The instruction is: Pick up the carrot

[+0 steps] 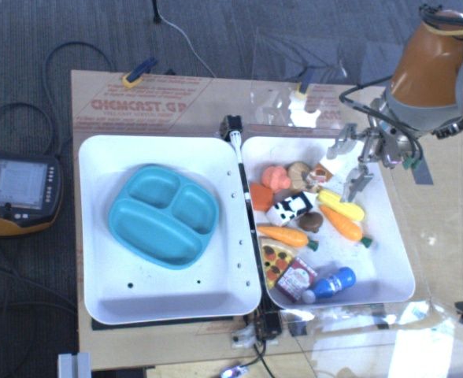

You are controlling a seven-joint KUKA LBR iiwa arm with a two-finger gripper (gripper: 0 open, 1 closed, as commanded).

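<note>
Glossy blue plastic tray [163, 225], smooth white plastic bins [98, 211], matt carpet [58, 14]

A blue sectioned plastic tray [164, 224] lies in the left white bin [98, 290]. The right white bin [397, 270] holds two orange carrots [343, 220], one [283, 235] left of the other, with a blue bottle [331, 283] in front.

Two orange carrots lie in the right bin [397, 250]. One carrot [342, 222] slants down toward the bin's right side, green stub at its lower end. The other carrot [283, 235] lies nearly flat mid-bin, its green tip pointing right.
</note>
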